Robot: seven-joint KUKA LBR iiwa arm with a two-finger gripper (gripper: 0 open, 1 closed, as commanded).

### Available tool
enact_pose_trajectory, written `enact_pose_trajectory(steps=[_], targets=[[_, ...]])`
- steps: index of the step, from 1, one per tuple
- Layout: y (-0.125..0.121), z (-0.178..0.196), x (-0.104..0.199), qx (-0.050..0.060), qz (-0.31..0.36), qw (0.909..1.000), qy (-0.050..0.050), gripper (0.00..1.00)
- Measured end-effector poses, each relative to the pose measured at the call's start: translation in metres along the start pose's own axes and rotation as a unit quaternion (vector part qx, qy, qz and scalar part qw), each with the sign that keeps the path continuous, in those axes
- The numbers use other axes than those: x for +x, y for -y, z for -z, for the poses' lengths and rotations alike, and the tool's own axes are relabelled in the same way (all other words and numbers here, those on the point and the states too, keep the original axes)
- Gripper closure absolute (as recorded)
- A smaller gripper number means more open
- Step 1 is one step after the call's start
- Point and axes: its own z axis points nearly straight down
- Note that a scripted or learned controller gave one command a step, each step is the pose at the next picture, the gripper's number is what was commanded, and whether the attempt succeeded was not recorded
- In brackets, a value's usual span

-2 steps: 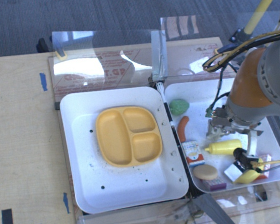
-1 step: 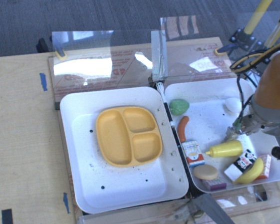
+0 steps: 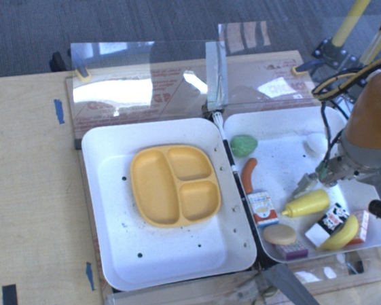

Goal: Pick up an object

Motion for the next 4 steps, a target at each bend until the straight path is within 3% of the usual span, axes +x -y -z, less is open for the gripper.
enact_pose_trajectory(steps=[1, 2, 3, 4], targets=[[-0.002, 0.012, -0.001, -0.003, -0.001, 1.0, 0.002, 1.0], [-0.001, 0.012, -0.001, -0.003, -0.001, 1.0, 0.002, 0.0], [0.053, 0.0, 0.004, 0.0, -0.008, 1.0, 0.0, 0.0], [-0.013, 0.0, 0.033, -0.002, -0.015, 0.9999, 0.0, 0.0]])
